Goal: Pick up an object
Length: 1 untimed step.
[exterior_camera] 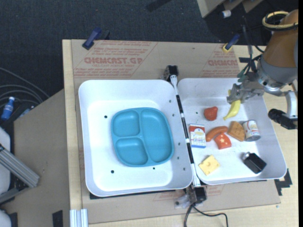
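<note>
A: Start at the left. What sits in the left bin (90,103)?

B: A blue divided plate (141,136), lying flat near the middle of that bin. It has three compartments, and I see nothing in them.

A: And across the divider (182,122), taking that as the landmark?

B: Just right of the divider, in the right bin (272,169), lies a small red and white carton (197,135). Lower down, also near the divider, is a yellow cheese wedge (209,165). Further from the divider come a red tomato-like piece (210,112), an orange sausage shape (216,133) and a red strawberry-like piece (223,141) touching it. Beyond those sit a brown bread-like piece (236,130), touching a small tin can (251,130) on its side, and a black block (254,162) lower down.

A: The arm?

B: The gripper (239,97) hangs over the upper part of the right bin, well away from the divider. A yellow banana (232,110) lies directly beneath it, its upper end meeting the gripper tip.

A: Is it grasping the banana?

B: I cannot tell; the grasping end is too small and blurred to read.
</note>
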Tool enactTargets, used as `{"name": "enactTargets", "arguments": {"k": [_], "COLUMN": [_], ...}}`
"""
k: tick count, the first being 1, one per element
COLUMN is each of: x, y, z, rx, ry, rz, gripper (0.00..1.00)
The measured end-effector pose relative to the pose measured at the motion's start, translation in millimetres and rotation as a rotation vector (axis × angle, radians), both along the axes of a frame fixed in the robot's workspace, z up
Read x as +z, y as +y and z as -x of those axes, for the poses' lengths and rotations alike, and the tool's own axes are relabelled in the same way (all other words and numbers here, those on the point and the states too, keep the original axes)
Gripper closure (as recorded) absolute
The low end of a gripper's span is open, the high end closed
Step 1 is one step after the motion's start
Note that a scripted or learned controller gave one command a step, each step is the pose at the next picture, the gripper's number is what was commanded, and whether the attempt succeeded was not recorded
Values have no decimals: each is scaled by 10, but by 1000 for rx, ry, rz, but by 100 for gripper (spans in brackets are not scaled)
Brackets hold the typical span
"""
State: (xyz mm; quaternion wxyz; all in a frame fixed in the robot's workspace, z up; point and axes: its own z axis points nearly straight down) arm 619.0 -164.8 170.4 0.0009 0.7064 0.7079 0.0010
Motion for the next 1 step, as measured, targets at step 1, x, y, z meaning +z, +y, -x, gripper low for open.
{"name": "enactTargets", "arguments": {"k": [1], "x": [514], "y": [556], "z": [370], "rx": [0], "ry": [4], "rz": [-1], "gripper": [100]}}
